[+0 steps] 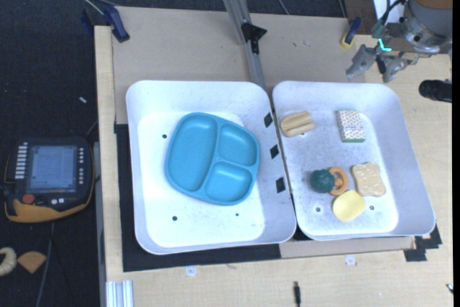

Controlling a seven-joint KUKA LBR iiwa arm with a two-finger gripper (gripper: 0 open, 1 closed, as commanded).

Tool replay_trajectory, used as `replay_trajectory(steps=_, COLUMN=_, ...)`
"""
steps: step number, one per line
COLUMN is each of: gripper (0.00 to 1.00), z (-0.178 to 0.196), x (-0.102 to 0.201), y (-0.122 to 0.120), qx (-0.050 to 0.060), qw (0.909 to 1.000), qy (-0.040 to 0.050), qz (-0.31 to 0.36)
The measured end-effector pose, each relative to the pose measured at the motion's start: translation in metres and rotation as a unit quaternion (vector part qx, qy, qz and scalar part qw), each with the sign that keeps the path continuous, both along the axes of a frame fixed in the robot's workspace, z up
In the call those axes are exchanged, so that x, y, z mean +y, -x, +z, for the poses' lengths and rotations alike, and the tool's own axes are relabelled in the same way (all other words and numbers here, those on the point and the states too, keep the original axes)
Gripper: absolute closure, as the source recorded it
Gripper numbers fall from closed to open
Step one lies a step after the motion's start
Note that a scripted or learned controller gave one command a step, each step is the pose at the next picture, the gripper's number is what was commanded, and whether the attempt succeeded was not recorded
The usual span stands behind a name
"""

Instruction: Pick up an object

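Bread roll (pixel 297 123) long axis runs left-right, slight tilt; end effector (pixel 376 62) released, fingers spread.

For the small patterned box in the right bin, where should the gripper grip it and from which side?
Grip the patterned box across its two long sides, coming straight down from above. It lies flat with bare bin floor all round, so the fingers of the gripper would likely fit beside it.

Glossy blue plastic tray (pixel 213 167), matt white speckled bins (pixel 144 154), pale wooden bench (pixel 302 39)
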State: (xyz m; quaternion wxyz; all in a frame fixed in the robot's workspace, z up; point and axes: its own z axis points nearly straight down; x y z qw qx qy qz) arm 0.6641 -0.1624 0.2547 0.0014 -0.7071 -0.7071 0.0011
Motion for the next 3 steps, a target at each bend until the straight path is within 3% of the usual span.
replay_trajectory(steps=1, gripper=0.0, z=0.002, x=0.0, y=-0.001, qx=-0.002, qw=1.0, qy=0.0003, qz=0.0)
replay_trajectory(steps=3, gripper=0.0, z=-0.12, x=-0.002, y=0.002, qx=-0.001, qw=1.0, qy=0.0001, qz=0.001)
